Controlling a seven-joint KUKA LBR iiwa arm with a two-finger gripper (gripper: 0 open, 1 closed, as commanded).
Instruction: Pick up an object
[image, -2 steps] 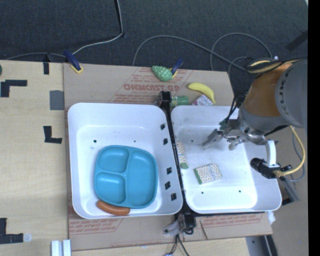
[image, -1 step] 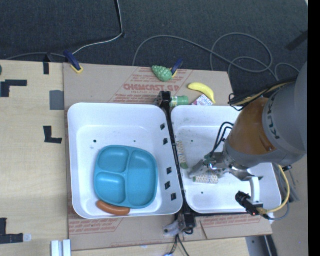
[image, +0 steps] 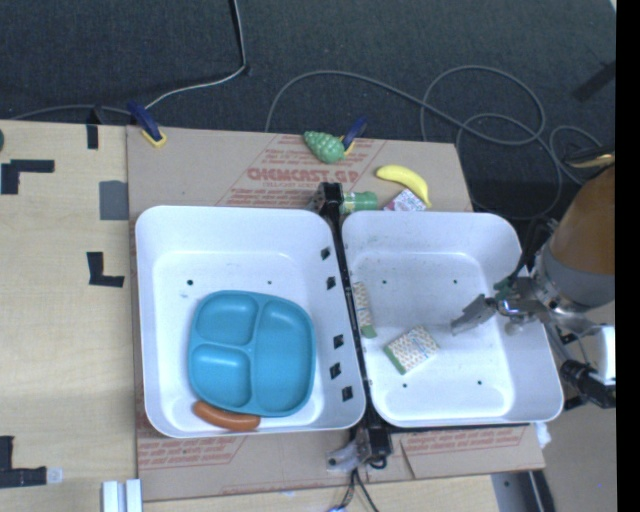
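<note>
Two white bins side by side on cardboard-covered worktop (image: 200, 165). Left bin (image: 160, 300): blue divided plate (image: 252, 352), three compartments, lying flat; orange sausage-shaped toy (image: 227, 417) touching plate's near edge, against bin's front wall. Right bin (image: 440, 235): small green-and-white patterned packet (image: 411, 349) near centre of floor, tilted; narrow patterned strip (image: 362, 305) along the left wall by the divider. Gripper (image: 470, 317) reaching in from right, low over right bin, just beside the packet but apart from it. Jaws: can't tell how far open, nothing seen between them. Behind bins, on cardboard: green toy (image: 324, 146), yellow banana (image: 404, 182), small pink-and-white item (image: 405, 202).
</note>
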